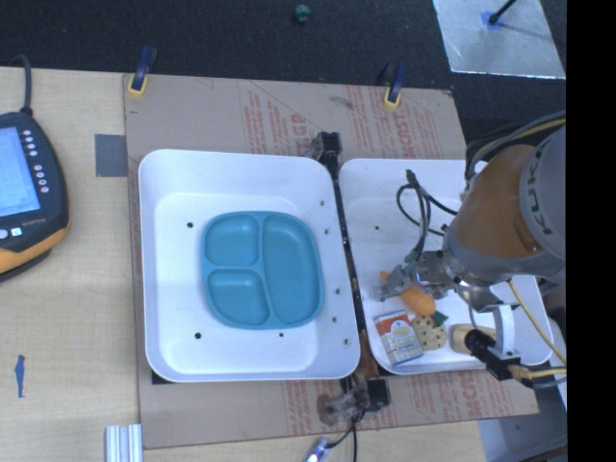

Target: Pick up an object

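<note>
Listing from the left: a handheld control pendant [24, 195] lies at the bench's edge, well apart from the work; next, the left bin [164, 258] holds a blue three-compartment plate [262, 268], flat and centred, with nothing on it. A black clip [329, 144] sits at the top of the seam between the bins. The right bin [371, 200] carries the pickable stock, all crowded toward its near end: a small printed packet [397, 340] near the seam, a tan holed piece [428, 334] just beside it, an orange object [418, 299] slightly above, and a yellowish item [464, 337] to the right. The gripper [428, 279] hangs low over this cluster, near the orange object, its fingers hidden in clutter and cabling (open or shut cannot be told, nor is anything seen held). Judgement: the step in hand is the descent onto a target. To do it well, commit to one item, likely the orange one, centre over it, and keep clear of neighbours and the loose black cable [416, 205].
</note>
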You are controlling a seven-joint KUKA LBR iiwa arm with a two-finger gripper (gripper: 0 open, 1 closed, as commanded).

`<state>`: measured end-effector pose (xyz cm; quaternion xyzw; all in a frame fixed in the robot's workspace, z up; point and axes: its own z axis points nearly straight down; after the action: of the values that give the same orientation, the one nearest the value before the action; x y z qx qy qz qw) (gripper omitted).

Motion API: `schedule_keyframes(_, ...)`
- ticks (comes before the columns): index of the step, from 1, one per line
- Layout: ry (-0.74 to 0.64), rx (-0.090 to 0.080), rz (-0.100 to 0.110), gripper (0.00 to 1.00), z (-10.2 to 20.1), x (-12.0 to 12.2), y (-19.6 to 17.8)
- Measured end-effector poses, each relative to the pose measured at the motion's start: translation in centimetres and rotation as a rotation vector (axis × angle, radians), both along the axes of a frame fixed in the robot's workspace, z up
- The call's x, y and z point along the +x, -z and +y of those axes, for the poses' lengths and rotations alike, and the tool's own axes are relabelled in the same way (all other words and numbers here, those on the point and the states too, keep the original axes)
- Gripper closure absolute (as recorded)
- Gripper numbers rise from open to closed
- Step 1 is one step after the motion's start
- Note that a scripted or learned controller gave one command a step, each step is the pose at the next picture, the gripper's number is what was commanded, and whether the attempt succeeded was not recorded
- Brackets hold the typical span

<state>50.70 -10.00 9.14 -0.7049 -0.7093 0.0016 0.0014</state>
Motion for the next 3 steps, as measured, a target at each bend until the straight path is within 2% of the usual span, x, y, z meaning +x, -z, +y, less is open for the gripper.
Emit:
schedule_keyframes(1,0.0,0.0,-0.001,0.0,0.2,2.6,0.0)
schedule_keyframes(2,0.001,0.0,0.0,0.0,-2.2,0.3,0.0)
schedule_keyframes(3,-0.001,-0.001,-0.002,0.0,0.5,1.8,0.0)
